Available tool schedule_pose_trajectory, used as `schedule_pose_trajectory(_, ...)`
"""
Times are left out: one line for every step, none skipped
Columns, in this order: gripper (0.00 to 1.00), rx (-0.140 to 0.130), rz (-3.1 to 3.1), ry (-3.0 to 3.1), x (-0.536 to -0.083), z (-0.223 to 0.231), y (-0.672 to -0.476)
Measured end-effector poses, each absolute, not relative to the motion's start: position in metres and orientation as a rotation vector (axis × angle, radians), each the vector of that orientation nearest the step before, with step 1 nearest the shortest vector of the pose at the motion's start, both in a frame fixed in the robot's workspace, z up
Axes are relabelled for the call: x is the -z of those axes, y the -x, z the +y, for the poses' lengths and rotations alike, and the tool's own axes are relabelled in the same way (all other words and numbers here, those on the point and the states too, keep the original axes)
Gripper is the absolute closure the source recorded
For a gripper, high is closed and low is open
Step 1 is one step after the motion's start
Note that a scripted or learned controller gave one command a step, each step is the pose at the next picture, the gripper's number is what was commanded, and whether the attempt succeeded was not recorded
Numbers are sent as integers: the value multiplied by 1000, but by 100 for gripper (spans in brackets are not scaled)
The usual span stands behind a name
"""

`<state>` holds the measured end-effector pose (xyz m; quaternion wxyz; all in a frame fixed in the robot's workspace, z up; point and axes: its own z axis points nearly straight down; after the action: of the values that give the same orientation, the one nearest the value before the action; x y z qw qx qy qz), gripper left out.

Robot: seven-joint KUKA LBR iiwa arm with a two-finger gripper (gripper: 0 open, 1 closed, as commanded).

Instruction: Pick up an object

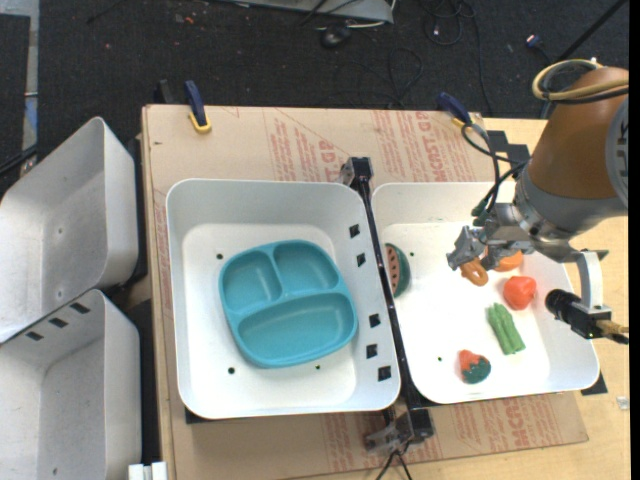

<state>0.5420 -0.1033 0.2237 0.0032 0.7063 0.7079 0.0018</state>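
My gripper [480, 256] hangs low over the upper middle of the right bin [430, 203], at the end of the grey arm with its orange band [585, 128]. Small orange pieces [476, 275] lie right under and beside the gripper, partly covered by it. A red-orange round toy [518, 292] sits just to the gripper's lower right. Below that lies a green stick-shaped toy [506, 328]. A red and teal toy [474, 366] rests near the bin's front wall. A watermelon-slice toy [399, 269] leans at the bin's left wall.
The left bin [190, 218] holds a teal divided plate [288, 301]. A black divider [378, 268] runs between the two bins. Two more white bins [60, 218] stand off the bench to the left. Blue-and-yellow clamps [197, 108] grip the board's back edge.
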Motion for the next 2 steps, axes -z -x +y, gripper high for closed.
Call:
schedule_pose_trajectory(100,-6,2222,-2213,-281,-93,-544)
schedule_pose_trajectory(100,-2,2230,-2213,-283,-42,-538)
